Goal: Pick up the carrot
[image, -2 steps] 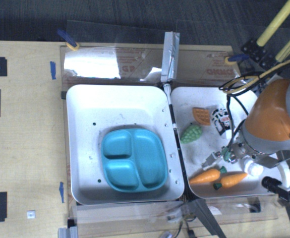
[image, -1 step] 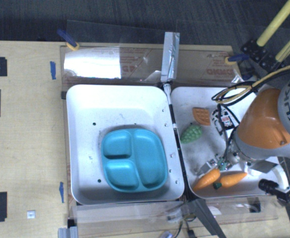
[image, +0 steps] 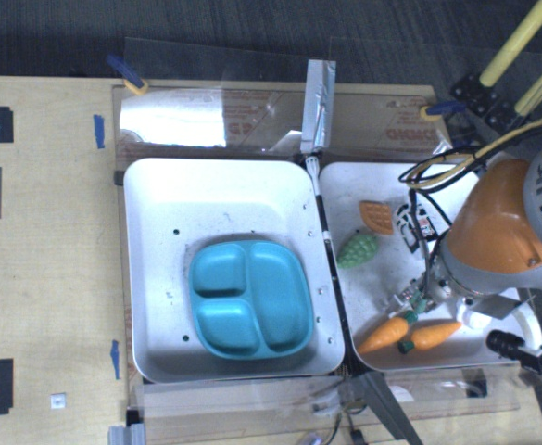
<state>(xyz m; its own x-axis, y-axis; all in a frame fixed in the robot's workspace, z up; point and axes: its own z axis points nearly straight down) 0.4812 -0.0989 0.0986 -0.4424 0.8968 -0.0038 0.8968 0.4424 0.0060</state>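
Found the grey two-finger gripper (image: pixel 417 297) low in the right-hand shallow white bin (image: pixel 382 188), under the orange-banded wrist; could not tell from this slant whether open or closed, nor whether anything was held. Saw the tapered orange toy carrot with a green leafy top (image: pixel 382 335) lying flat just below and to the left of the gripper tip, near the bin's front wall, green end pointing towards the tip. Saw a second orange carrot-like piece (image: pixel 435 334) just below and to the right, with the green ends of the two apparently meeting right under the tip. Judged the step in hand to be the descent onto the carrot. Needed, for a clean grasp, a shift left onto the thick orange body rather than the soft green tuft, a closing line set across the carrot's long axis, and enough room from the neighbour and the front wall. Feared a pinch at the crowded green junction, likely to catch both pieces or neither. Looked smooth, rounded and slightly glossy, so probably prone to rolling or squirting out of a shallow, off-centre pinch.
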